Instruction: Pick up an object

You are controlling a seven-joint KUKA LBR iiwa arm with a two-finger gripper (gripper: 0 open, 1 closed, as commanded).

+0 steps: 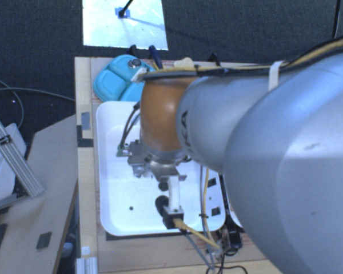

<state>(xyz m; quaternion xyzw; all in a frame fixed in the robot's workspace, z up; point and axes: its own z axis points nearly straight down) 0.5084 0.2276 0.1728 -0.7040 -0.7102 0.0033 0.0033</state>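
Blue object [115, 80]: pale blue and rounded, at the far left end of the bench, just beyond the white bin's far rim. Whether it touches the rim I cannot tell.
Gripper [152, 165]: low over the middle of the white bin, well apart from the blue object. It is tucked under the wrist, so how far it is open, and whether it has hold of anything, cannot be told.
Arm [274, 153]: grey bulk across the right side, with its orange band [160, 116] above the bin.
White bin [111, 153]: shallow, with a bare floor on the left and one dark speck [131, 208] near the front.
Bench [86, 170]: light wood showing along the bin's left side.
Floor [34, 39]: dark and carpet-like.
Pale sheet [123, 16]: lying flat on the floor beyond the bench.
Metal rail [11, 153]: slanting at the left edge.
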